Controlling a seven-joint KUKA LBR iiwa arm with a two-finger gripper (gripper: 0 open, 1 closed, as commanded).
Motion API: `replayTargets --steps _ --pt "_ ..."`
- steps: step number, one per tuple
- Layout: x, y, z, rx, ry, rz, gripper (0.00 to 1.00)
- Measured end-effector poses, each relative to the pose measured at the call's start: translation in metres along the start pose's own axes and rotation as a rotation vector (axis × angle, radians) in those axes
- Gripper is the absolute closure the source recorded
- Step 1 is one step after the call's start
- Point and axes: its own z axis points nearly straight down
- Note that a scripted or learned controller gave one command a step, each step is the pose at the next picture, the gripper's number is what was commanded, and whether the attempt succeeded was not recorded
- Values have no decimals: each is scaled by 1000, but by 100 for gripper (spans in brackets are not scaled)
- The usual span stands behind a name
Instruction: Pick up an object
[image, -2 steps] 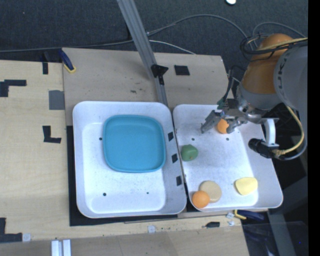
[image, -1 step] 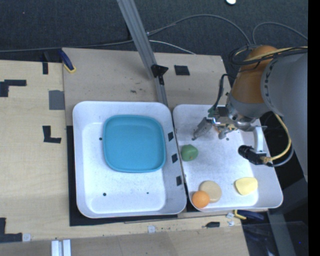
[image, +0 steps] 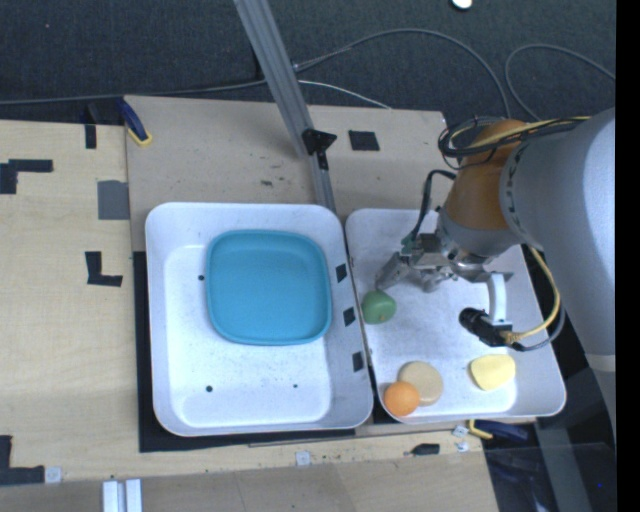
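In the right bin (image: 540, 400) lie several small objects. A green round one (image: 378, 307) sits against the bin's left wall, and an orange ball (image: 401, 399) and a beige round piece (image: 423, 380) rest together at the front. A yellow lump (image: 492, 372) lies at the front right. My gripper (image: 408, 268) hangs low over the bin's middle left, just above and right of the green object, with nothing visibly held.
The left bin (image: 180, 380) holds a blue square plate (image: 268, 286). A slanted metal pole (image: 300, 110) crosses behind the bins. The arm's grey body and its cables (image: 530, 300) cover the right bin's far right side.
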Motion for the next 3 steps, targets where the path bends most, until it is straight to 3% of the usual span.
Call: replayTargets --steps 1,3 --pt "0 1 -12 -3 0 0 100" --pt "3 3 -125 -7 0 1 100"
